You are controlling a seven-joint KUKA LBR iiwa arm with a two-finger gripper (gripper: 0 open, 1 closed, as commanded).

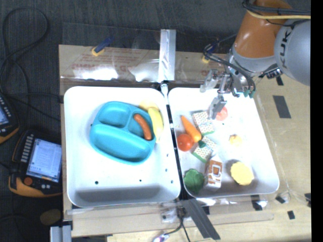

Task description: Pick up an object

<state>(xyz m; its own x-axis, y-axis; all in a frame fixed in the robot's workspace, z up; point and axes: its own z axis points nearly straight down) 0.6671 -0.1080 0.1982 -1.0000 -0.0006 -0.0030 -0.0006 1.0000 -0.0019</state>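
My gripper (pixel 218 106) hangs over the far part of the right bin (pixel 262 135), its fingers pointing down next to a small pink-red object (pixel 222 114). Nothing shows between the fingers. Below it lie a carrot (pixel 191 127), a tomato (pixel 184 142), two checkered packets (pixel 203 121), an orange juice carton (pixel 214 173), a green vegetable (pixel 193 179), a yellow round piece (pixel 241 173) and a small yellow bit (pixel 234 138).
The left bin (pixel 81 180) holds a blue divided tray (pixel 118 135) with a sausage (pixel 142 126) in it and a banana (pixel 155 119) at its right side. A ridge (pixel 171 135) separates the bins. A tablet (pixel 43 160) lies off the bench at left.
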